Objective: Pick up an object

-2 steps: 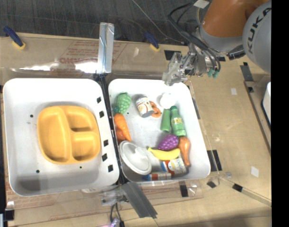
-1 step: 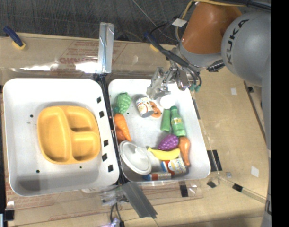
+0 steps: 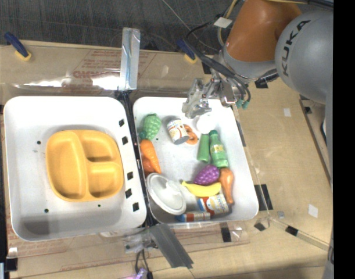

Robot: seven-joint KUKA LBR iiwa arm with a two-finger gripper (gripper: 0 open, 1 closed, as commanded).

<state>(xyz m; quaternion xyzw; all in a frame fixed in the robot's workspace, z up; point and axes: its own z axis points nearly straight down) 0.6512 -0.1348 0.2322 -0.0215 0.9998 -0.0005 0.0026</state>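
Wooden bench (image 3: pixel 282 156), pale, carrying two shallow white plastic bins side by side. Arm housing (image 3: pixel 305 45): grey, lettered "KUKA"; orange band above the wrist.

Gripper (image 3: pixel 196 106): metal, over the right bin's (image 3: pixel 238 150) far edge; whether its fingers are parted or closed cannot be told, and nothing shows between them. A small white round object (image 3: pixel 205 122) lies just beneath.

Right bin contents: small labelled can (image 3: pixel 177 131), writing unreadable; green bottle (image 3: pixel 214 148); green leafy vegetable (image 3: pixel 151 125); carrot (image 3: pixel 148 154); purple grapes (image 3: pixel 207 174); banana (image 3: pixel 200 188); white lidded pot (image 3: pixel 165 195).

Left bin (image 3: pixel 26 115): yellow compartment tray (image 3: pixel 84 164), smooth, rounded.
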